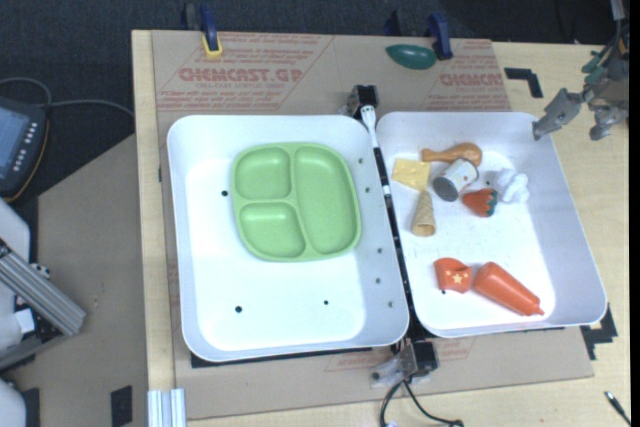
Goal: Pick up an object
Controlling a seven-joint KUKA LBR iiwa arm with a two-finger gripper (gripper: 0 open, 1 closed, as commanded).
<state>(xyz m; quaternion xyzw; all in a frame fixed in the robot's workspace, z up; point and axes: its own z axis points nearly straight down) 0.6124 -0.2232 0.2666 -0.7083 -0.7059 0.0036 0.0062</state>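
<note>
Orange carrot (508,289), tip seemingly lower-right, diagonal.

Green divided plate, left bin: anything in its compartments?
Nothing visible in the three compartments of the green plate; all three show bare green. It sits in the left bin. What lies under the plate is covered. The food toys are all in the right bin.

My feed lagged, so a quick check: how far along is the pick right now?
Nothing looks done yet. The gripper sits at the upper right edge of the right bin, with nothing visible in it. The toy pieces lie in that bin: the carrot, the cheese wedge, the cone and the drumstick. The green divided plate sits in the left bin. Reaching, grasping and lifting are all left.
</note>
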